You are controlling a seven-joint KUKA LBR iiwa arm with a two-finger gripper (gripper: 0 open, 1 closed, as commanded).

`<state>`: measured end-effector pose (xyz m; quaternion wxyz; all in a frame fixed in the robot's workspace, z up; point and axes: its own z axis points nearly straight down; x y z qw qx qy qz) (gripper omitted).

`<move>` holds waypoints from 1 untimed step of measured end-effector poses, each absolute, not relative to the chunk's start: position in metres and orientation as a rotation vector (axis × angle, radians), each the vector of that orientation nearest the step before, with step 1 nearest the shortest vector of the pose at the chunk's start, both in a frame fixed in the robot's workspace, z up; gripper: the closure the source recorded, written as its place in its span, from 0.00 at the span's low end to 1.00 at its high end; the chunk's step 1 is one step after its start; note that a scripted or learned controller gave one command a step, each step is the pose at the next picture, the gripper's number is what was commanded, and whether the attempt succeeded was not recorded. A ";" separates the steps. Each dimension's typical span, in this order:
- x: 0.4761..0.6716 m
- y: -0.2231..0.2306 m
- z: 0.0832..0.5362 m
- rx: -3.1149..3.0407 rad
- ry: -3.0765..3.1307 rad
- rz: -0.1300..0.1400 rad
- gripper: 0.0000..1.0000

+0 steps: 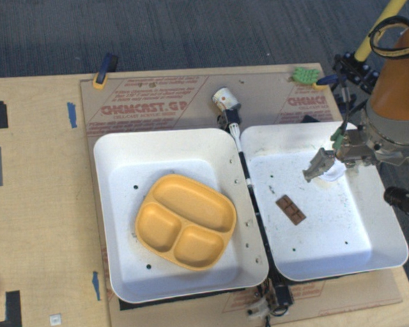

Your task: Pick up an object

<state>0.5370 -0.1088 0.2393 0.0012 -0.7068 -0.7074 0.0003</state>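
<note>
Approach underway: our gripper (321, 165) hovers, fingers apart and empty, up-right of the brown bar (290, 209); next we judge a descent onto it.

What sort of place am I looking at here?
Probably a robotics lab test bench: a robot arm reaches over two white bins, holding a yellow divided tray and a small brown bar.

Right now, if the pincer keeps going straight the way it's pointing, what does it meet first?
The pincer points down and leftward over the right bin. Likely it meets the bin's white floor first, near the small brown bar, though depth is hard to judge from this slanted view.
</note>
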 end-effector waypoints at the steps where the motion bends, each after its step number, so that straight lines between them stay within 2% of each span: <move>1: 0.479 -0.097 0.148 -2.206 -2.234 0.001 0.00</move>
